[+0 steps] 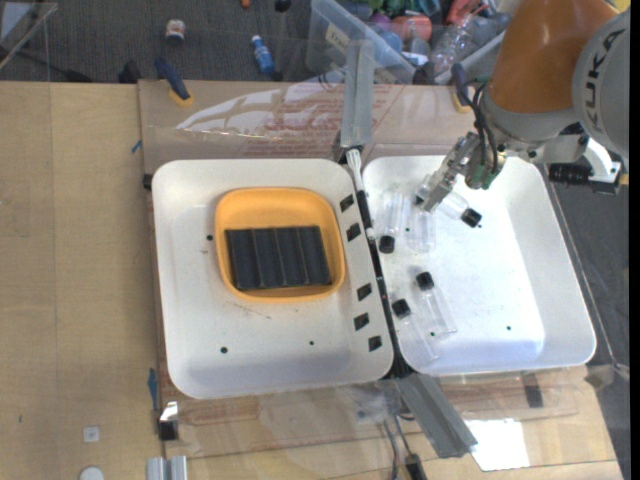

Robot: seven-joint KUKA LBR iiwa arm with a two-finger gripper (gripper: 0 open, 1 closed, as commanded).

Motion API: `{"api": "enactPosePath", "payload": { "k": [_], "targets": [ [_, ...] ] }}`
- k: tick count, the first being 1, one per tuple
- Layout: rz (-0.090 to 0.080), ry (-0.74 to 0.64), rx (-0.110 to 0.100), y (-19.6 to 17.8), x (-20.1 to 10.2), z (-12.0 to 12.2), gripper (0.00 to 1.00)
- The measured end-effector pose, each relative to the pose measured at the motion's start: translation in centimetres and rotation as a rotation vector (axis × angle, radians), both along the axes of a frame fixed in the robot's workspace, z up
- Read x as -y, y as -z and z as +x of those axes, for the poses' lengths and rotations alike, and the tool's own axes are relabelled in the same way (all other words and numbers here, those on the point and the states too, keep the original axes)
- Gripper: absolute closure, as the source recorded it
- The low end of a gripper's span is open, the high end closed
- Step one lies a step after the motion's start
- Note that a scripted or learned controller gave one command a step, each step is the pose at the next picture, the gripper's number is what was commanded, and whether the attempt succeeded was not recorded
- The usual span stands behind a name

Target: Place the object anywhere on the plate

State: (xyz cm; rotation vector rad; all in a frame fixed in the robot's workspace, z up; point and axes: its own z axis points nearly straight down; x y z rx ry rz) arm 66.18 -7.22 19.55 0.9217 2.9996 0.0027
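Orange plate (232, 211) with a dark ridged block (278, 258) sits in the left bin (190, 348), well left of the gripper (432, 196). Whether its fingers are spread or closed, I cannot tell; clear black-capped vials (430, 303) lie below them in the right bin (540, 298)

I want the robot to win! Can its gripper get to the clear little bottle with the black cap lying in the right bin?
Probably yes. The gripper hangs over the right bin, and the clear bottle lies in the open below it, nothing on top. Being see-through, it may be tricky to grab.
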Motion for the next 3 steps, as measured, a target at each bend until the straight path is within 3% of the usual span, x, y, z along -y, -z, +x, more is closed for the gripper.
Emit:
{"api": "enactPosePath", "payload": {
  "k": [1, 2, 3],
  "targets": [
    [0.000, -0.009, 0.005, -7.8, -2.0, -0.2, 1.00],
    [0.000, -0.113, -0.001, -5.7, -2.0, -0.1, 1.00],
    [-0.001, -0.132, 0.007, -10.5, -1.9, -0.4, 1.00]
  ]
}}
